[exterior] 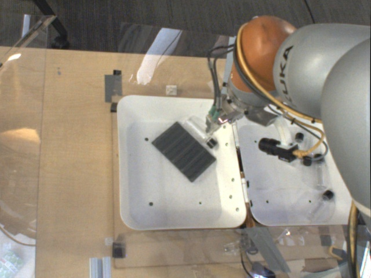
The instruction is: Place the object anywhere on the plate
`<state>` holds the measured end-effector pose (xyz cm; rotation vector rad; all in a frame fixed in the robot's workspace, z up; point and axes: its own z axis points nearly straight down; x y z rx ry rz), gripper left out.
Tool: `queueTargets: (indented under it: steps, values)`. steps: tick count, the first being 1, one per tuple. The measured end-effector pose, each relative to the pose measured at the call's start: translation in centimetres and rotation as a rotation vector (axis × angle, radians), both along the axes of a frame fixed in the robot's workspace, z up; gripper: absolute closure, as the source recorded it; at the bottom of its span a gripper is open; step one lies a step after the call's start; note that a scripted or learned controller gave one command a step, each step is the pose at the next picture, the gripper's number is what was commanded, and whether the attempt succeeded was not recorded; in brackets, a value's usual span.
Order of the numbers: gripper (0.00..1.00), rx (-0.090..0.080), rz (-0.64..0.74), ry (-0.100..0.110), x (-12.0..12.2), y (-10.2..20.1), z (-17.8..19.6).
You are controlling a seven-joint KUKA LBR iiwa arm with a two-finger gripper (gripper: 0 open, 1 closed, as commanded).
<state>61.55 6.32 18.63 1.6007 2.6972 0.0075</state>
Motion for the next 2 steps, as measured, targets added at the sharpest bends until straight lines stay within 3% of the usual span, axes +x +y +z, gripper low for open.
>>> queueTargets:
  steps: [1,2]
  values:
    - [1.00,0.000,0.056,0.000,-0.17,2.14,0.02]
    - [0.00,0.000,0.056,0.000,-0.17,2.12,0.02]
